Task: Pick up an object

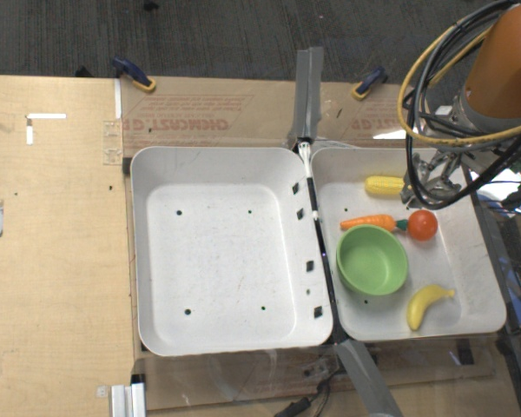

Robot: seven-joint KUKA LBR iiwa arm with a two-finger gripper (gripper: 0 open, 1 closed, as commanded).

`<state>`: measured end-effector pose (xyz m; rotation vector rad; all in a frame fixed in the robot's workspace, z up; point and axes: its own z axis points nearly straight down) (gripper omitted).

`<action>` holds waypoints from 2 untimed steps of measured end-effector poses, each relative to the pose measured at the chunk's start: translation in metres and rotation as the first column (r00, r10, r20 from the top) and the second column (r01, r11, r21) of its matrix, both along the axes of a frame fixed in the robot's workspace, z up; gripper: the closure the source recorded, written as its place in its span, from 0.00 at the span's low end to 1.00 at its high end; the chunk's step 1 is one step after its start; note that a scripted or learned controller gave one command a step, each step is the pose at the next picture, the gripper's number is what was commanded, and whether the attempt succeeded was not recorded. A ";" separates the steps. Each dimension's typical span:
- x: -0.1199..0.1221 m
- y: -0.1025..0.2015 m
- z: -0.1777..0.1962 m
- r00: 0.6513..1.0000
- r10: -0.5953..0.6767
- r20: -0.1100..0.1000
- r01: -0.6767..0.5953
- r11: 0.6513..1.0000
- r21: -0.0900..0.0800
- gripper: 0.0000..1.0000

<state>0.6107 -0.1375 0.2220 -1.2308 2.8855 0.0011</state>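
Banana (427,305) lies well below tool (431,181), whose grip state I cannot tell.

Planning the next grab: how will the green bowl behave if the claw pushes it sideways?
The green bowl looks like light plastic, so it would probably slide rather than tip, sitting low and wide. It lies close to the carrot and banana, so a push would likely nudge one of them.

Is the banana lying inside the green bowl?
No. The banana lies on the right bin's floor, just right of and below the green bowl.
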 end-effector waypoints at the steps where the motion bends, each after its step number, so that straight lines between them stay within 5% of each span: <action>1: 0.035 -0.013 -0.032 0.999 0.032 0.002 -0.032 0.999 -0.001 1.00; 2: -0.028 -0.042 -0.130 0.981 0.192 -0.001 -0.192 0.981 -0.001 1.00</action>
